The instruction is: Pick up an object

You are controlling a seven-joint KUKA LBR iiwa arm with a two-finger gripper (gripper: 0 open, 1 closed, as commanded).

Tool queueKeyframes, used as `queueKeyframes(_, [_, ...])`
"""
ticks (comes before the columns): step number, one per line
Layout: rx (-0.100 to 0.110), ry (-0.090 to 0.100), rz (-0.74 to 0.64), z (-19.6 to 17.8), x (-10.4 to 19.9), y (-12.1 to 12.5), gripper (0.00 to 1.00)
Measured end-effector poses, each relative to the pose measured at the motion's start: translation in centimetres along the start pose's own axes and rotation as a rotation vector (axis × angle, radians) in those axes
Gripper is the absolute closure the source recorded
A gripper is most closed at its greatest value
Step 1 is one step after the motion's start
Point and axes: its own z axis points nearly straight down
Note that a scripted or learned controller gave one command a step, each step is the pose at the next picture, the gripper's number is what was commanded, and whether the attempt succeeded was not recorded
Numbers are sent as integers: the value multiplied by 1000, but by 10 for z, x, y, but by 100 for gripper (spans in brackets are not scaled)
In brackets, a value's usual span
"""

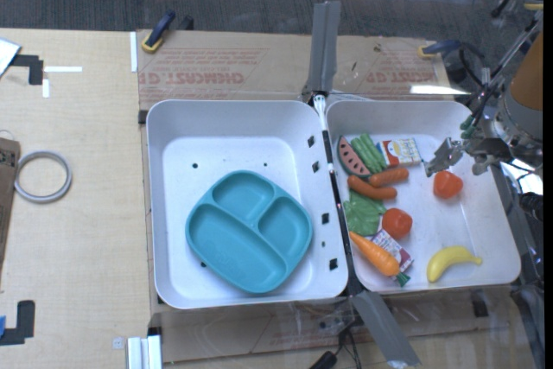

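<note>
- Gripper (451,155) hangs above the right bin (510,251), fingers apart, holding nothing.
- Tomato (447,184) lies just below it, nearest thing, round, no long axis.

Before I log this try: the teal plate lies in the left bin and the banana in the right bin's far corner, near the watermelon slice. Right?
Not quite. The camera view shows the banana in the right bin's near corner, away from the watermelon slice. The teal plate does lie in the left bin.
</note>
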Motion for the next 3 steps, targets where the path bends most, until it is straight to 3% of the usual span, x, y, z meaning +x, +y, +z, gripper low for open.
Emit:
queueKeyframes(1, [-6,8,22,118,-43,25,0])
queueKeyframes(2, [-2,0,31,109,-49,22,100])
queueKeyframes(3, [0,-1,245,-3,-37,47,100])
